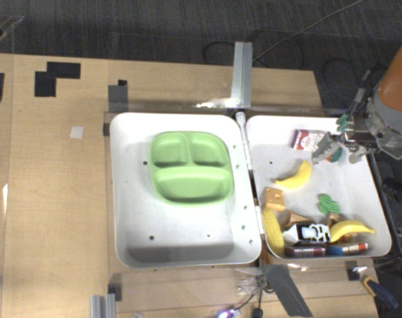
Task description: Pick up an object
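My gripper [338, 154] hangs over the far right part of the right bin [379, 197], with its fingers apart and nothing between them. A red and white packet [308, 139] lies just to its left. A yellow banana [295, 176] rests below and to the left of the fingertips, not touching them. Nearer the front lie a small green piece [328, 204], a second banana [350, 229], a corn cob [272, 229], a brown block [275, 199], a black and white bottle [310, 232] and a red marker [326, 249].
The left bin [131, 197] holds a green divided plate [191, 165]. A metal post [243, 71] rises behind the wall between the two bins. Cables run across the dark floor at the back, and the arm comes in from the right edge.
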Controlling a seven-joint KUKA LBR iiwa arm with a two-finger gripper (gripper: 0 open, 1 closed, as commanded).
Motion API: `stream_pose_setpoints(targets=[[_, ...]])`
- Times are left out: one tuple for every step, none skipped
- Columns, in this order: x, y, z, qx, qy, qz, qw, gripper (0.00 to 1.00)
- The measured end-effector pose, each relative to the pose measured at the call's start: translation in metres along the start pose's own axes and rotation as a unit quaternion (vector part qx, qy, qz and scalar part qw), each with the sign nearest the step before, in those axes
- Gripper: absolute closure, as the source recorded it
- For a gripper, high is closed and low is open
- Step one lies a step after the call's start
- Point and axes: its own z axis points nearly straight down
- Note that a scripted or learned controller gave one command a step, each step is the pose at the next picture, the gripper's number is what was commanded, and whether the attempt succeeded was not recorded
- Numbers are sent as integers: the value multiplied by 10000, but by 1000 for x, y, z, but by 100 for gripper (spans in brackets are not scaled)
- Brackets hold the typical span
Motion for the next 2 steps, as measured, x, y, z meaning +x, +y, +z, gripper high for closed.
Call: stream_pose_setpoints(targets=[[15,38,97,5,0,-31,10000,0],[15,41,176,-17,-2,-241,9997,0]])
